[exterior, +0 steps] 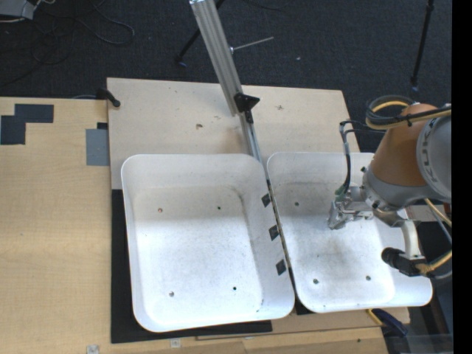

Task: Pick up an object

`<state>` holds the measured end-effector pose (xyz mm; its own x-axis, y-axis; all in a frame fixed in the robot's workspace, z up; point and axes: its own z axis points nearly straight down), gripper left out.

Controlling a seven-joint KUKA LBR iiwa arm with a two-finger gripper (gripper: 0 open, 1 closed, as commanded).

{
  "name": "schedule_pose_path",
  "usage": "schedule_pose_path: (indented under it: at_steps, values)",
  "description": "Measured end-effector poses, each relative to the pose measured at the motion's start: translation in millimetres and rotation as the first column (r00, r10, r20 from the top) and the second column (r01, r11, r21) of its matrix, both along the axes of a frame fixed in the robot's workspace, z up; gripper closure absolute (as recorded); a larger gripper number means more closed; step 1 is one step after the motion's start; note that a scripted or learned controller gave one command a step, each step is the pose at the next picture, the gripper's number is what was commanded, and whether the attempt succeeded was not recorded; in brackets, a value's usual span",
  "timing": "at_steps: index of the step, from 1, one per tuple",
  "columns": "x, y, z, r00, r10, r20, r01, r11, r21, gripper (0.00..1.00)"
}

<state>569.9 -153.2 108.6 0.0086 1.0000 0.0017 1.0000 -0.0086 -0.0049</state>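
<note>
1. Nearest the camera, the two white bins sit side by side on the bench [59,220]; the left bin [147,301] and the right bin [346,297] touch along their shared edge.
2. The end effector [339,218] hangs over the right bin, near its middle; whether it is released or clenched I cannot tell; I can make out no object to pick up in either bin.
3. Behind it, the grey arm [409,161] with its orange band enters from the right.
4. Farthest back, a slanted aluminium rail [220,50] rises over the dark floor [88,35].
</note>
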Motion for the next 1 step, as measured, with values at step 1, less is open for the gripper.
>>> schedule_pose_path:
  at_steps: [1]
  values:
    - [7.3, -8.1, 50.6, 1.0, 0.003, 0.006, -0.003, 1.0, -0.002, 1.0]
